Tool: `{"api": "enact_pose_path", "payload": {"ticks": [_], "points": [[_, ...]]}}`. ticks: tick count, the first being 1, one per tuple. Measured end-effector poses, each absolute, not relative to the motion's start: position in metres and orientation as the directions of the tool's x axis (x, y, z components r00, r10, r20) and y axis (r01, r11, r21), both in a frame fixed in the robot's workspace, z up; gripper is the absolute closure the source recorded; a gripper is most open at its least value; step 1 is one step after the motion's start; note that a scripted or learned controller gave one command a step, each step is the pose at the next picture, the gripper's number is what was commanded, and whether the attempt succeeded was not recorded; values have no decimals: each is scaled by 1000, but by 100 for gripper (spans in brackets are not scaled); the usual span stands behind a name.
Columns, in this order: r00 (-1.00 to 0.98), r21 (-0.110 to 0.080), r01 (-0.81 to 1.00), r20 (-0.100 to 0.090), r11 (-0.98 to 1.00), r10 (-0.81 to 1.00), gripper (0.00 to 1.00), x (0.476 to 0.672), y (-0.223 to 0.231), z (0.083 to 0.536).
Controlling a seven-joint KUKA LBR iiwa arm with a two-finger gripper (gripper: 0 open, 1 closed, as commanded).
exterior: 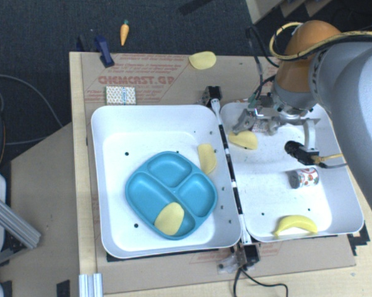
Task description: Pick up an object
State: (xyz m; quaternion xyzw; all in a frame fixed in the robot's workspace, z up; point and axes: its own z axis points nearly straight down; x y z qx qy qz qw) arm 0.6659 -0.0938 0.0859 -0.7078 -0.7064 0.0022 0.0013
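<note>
- Noting loose bits lying outside the bins on the worktop [80, 178]: a blue piece [103, 51], a patterned packet [121, 95], a small carrot [124, 33] and a pale yellow lump [202, 60]. Probably not counting as candidates, being out past the bin walls.
- Finding a blue divided plate [151, 187] lying flat in the left bin [117, 147], cradling a yellow chunk [169, 218] in its near compartment. Likely shielded from a clean grab by the raised rim.
- Spotting a yellow wedge [207, 158] lying close against that bin's right wall, which looks awkward for an approach.
- Reading the gripper [250, 124] as hanging low over the far-left corner of the right bin [266, 184], just beside a yellow slice [244, 141], perhaps touching it. Not managing to tell whether it is open or closed, and seeing nothing clearly held.
- Judging that slice the likeliest pick, since it is lying exposed on the bin floor.
- Passing over a banana [295, 225] by the near wall and a small printed can [304, 178] lying on its side mid-bin, both well apart from the gripper.
</note>
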Motion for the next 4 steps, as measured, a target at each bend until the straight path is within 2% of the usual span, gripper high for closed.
{"api": "enact_pose_path", "payload": {"ticks": [4], "points": [[2,-5,1000,-2,-2,1000,0,666,-94,86]]}}
